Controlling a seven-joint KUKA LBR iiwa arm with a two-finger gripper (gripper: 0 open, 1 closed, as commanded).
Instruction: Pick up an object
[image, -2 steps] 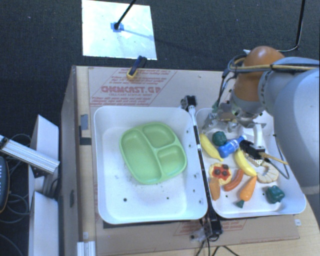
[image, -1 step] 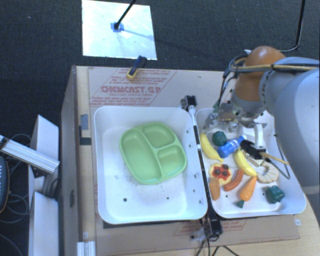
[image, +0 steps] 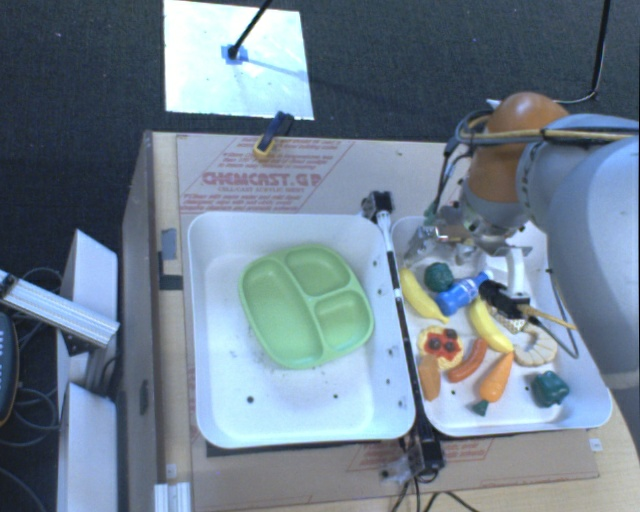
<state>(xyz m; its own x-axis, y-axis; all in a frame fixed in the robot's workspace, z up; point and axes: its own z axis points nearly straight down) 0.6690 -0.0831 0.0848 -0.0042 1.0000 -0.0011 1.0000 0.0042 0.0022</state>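
In the right bin (image: 590, 405) I see the gripper (image: 447, 243) low over the far end, just above a dark green toy (image: 438, 275); can't tell how it's set. Near it: two bananas (image: 420, 294), a blue bottle (image: 461, 294), pizza slice (image: 441, 346), sausage (image: 467, 360), carrot (image: 493, 378). Left bin (image: 215, 330) holds a green divided plate (image: 305, 303).

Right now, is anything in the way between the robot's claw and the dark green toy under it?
Nothing visible. The gripper hangs just above the dark green toy in the right bin; the blue bottle and banana lie beside it.
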